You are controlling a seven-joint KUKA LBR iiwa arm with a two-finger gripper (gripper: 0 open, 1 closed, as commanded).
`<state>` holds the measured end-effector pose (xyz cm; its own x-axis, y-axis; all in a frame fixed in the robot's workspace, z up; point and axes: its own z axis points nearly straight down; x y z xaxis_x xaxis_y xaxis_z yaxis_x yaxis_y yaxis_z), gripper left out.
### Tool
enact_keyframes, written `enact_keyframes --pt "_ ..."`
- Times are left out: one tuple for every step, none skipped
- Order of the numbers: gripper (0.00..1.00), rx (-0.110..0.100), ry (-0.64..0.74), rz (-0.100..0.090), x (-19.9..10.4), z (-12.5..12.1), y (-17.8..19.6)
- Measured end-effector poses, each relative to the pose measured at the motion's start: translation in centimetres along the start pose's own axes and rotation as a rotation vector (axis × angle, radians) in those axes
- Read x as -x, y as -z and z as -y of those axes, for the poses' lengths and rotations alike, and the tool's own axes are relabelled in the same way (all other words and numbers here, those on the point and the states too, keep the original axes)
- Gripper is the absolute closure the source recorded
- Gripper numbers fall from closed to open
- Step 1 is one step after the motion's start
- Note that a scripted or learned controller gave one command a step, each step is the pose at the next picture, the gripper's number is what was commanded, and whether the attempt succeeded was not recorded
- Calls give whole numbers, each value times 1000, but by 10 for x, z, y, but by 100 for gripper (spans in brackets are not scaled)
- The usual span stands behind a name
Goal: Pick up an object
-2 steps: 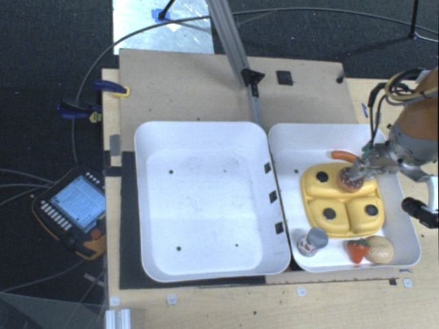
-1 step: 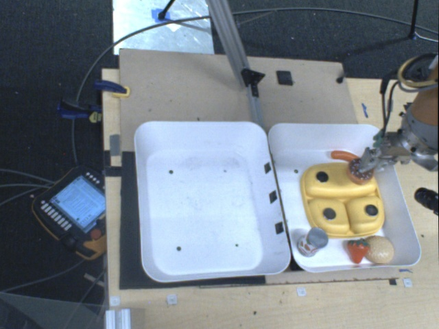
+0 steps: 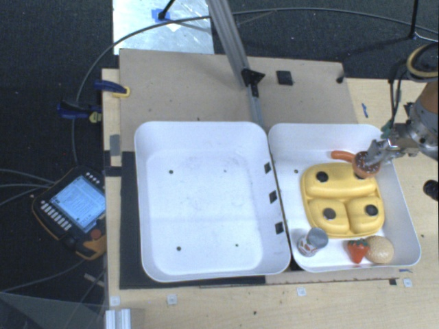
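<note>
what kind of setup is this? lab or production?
Most likely a robotics lab grasping rig, not production: two white bins on a cardboard-topped bench, a teach pendant on the floor, loose cables, and toy items like a yellow block.

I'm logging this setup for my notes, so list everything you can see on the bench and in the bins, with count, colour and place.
bins: two, white, side by side on the bench
yellow tray: one, yellow with dark spots, middle of the right bin
orange piece: one, orange, right bin, just beyond the yellow tray
grey-blue object: one, near edge of the right bin
red piece: one, red, near corner of the right bin
tan ball: one, tan, beside the red piece
handheld pendant: one, dark and orange with lit screen, left of the bins
gripper: one, grey, at the yellow tray's far edge
</note>
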<state>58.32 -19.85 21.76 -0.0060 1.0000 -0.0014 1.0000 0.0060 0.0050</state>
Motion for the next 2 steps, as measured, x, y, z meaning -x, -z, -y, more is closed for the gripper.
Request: enact_keyframes --pt "100 -3 4 -2 -51 2 2" --pt "100 -3 6 -4 -115 -11 5"
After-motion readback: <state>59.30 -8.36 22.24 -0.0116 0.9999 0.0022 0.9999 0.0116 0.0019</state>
